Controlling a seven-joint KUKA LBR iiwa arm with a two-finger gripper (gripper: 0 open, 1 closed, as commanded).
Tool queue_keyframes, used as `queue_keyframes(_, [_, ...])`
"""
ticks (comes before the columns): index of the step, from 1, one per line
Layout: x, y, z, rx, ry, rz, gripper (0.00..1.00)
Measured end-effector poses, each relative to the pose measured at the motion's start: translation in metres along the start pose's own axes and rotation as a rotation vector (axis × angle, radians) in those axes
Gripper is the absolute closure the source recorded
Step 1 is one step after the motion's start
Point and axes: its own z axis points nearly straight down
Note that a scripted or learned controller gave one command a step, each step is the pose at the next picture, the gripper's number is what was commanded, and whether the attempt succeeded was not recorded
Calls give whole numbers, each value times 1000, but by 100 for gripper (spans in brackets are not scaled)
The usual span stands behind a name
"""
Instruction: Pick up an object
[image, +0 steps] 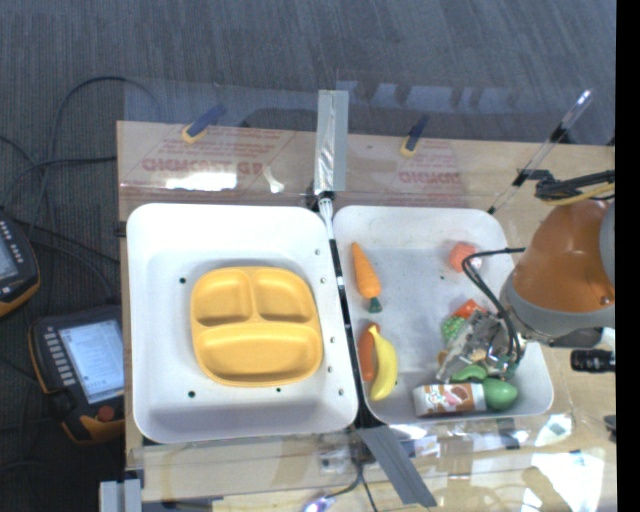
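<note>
The camera view looks down at a slant on a wooden bench (560, 165) carrying two shallow white bins set edge to edge. The left white bin (160, 400) holds a yellow plastic divided tray (257, 325) lying flat near its middle, with bare white floor all around it out to the rim. The right white bin (420, 225) is more crowded along its edges. A small orange plastic carrot with a green top (366, 273) lies close to the left wall, pointing toward the far edge. Below it, a yellow plastic banana (384, 362) sits against a darker orange piece, both hugging the same wall near the front left corner. An orange rounded toy (461, 256) rests near the far right corner. Along the front edge lies a small bottle with a red-and-white label (448, 398) on its side, touching a green rounded toy (502, 393) at the front right corner. The middle of this bin's floor is open.

The grey arm with its orange band (568, 262) reaches in over the right wall, and the gripper (478, 342) hangs low over a cluster of green and orange pieces beside the right edge. Cables and clutter blur the tip, so I cannot tell how it stands or whether anything is grasped.
</note>
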Motion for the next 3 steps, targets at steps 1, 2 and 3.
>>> queue_keyframes(1, [37, 58, 24, -6, -18, 300, 100])
queue_keyframes(2, [14, 60, 25, -12, -3, 741, 100])
queue_keyframes(3, [21, 66, 24, -17, -17, 953, 100])
